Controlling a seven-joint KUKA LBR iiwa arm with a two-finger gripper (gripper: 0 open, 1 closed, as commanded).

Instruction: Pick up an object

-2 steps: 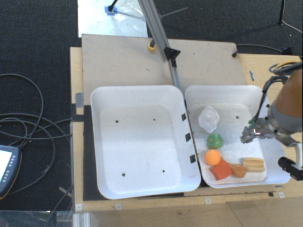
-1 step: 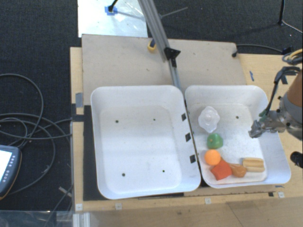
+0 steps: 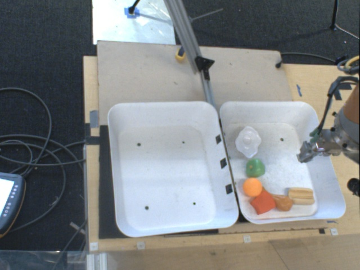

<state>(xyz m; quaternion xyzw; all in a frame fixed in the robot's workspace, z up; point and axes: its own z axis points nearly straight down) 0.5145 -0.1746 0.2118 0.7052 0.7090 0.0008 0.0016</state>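
Over the right bin [image 3: 323,167], near its right wall, hung the end effector [image 3: 307,152]. Whether it was released or clenched could not be told. It held nothing. Toys lay near the bin's front: an orange ball [image 3: 252,187], a green ball [image 3: 255,167], a red block [image 3: 262,202] and a tan stick [image 3: 301,195]. The reaching step looked barely begun. Next, it likely needed to move above one toy and go down.

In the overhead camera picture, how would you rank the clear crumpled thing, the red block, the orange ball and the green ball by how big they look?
Largest to smallest:
1. clear crumpled thing
2. red block
3. orange ball and green ball, which look about alike, so I won't rank them.
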